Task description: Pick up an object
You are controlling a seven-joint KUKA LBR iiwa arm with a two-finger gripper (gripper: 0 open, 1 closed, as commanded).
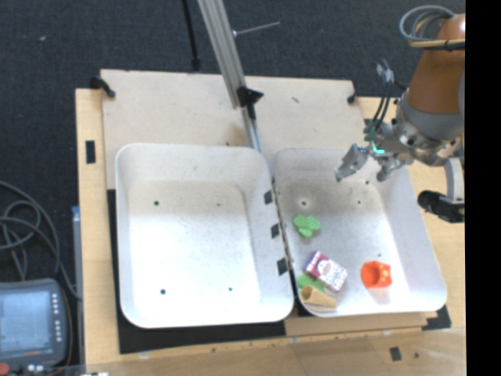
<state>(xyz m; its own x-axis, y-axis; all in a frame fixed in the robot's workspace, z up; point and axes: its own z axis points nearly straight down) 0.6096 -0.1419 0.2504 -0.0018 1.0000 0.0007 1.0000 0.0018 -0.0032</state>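
Observation:
The right bin (pixel 407 210) holds several small objects. A green lumpy piece (pixel 306 225) lies left of its middle. A purple and white box (pixel 325 270) rests near the front, with a tan cone-shaped item (pixel 318 295) just in front of it. An orange cup-like object (pixel 376 274) sits toward the front right. My gripper (pixel 368 165) hangs over the bin's back right part, its two fingers spread apart with nothing between them. It is well away from all the objects.
The left bin (pixel 133 210) sits beside the right one. A metal pole (pixel 227 53) slants down from the top to the gap between the bins. A tablet (pixel 27 319) and cables lie at the left.

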